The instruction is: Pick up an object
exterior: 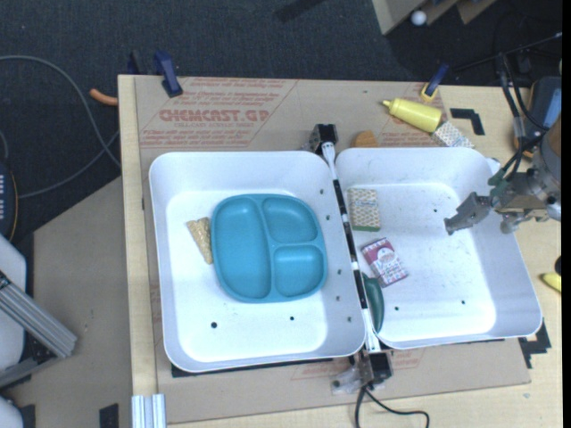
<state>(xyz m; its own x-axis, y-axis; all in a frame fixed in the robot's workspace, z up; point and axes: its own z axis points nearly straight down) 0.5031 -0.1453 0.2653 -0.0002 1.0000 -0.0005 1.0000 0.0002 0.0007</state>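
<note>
My gripper (pixel 486 220) hangs over the right side of the right bin (pixel 500 319), open, with nothing between its fingers. In that bin, near the left wall, lie a pale green patterned pad (pixel 364 208), a red and white packet (pixel 384 262) and a dark green object (pixel 374 303) against the wall. All three lie well to the left of the gripper. The left bin (pixel 178 328) holds a teal divided plate (pixel 268 245) and a tan wafer-like piece (pixel 201 235) at the plate's left edge.
On the bench behind the bins lie a yellow bottle (pixel 414 111) and a small brown item (pixel 364 139). Blue clamps (pixel 166 72) hold the board's far edge. A yellow thing (pixel 553 281) lies at the right of the right bin.
</note>
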